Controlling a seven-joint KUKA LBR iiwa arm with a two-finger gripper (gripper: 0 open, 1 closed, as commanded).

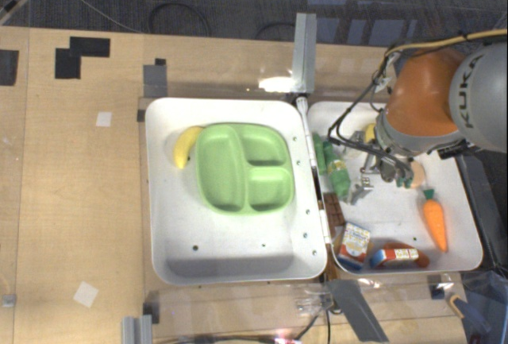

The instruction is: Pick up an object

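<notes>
You had one carrot (433, 224) at five o'clock of the gripper (373, 178), one banana (185, 146), one tray (242, 167); grip state unclear.

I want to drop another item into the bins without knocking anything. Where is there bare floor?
Left bin: the front strip below the green tray is bare, as is the left edge under the banana. Right bin: a patch between the carrot and the small carton. Its left side, by the green bottle and gripper, is crowded.
</notes>
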